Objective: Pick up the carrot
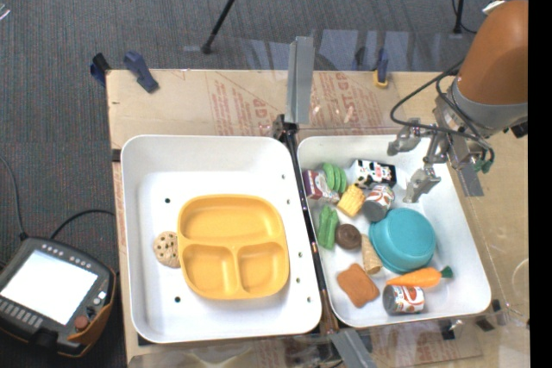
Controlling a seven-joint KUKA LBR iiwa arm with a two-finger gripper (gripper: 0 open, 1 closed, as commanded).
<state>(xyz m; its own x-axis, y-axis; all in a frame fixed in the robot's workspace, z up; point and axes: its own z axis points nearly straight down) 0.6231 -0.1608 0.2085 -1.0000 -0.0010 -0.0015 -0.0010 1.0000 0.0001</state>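
Note:
The orange carrot (417,277) with a green stalk end lies in the right bin (470,267), near its front right corner, just below a teal bowl (403,240) and above a small can (403,299). My gripper (416,161) hangs over the back right of that bin, well behind the carrot and beyond the bowl. Its two fingers are spread, so it is open, with nothing between them.
The right bin also holds green vegetables (329,227), a yellow block (350,201), a brown wafer (357,284), a cone (370,256) and a cow-print box (373,173). The left bin (142,185) holds a yellow divided tray (233,246) and a cookie (166,248).

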